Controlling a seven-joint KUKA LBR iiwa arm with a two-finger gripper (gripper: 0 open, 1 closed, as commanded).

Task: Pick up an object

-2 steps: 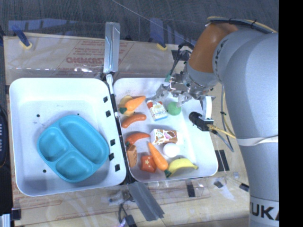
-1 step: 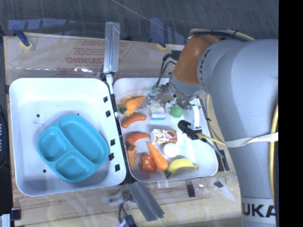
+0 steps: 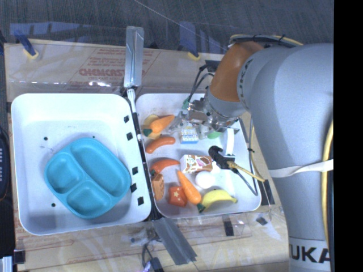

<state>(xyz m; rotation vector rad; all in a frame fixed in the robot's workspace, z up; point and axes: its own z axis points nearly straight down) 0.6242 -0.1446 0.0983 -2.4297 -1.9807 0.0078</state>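
Fingers, their spread impossible to tell, belong to a gripper [image 3: 193, 119] hanging just above a small blue-and-white packet [image 3: 189, 134], a carrot [image 3: 163, 123] slanting just beside it.

You see a divided tray [image 3: 88, 176] in the left bin [image 3: 34, 112]; toy foods crowd the right bin [image 3: 248, 200], a banana [image 3: 218, 198] at its front.

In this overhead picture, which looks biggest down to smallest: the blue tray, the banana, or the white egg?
1. Blue tray, by far the largest, in the left bin.
2. Banana, at the right bin's near edge.
3. Egg, just above the banana.
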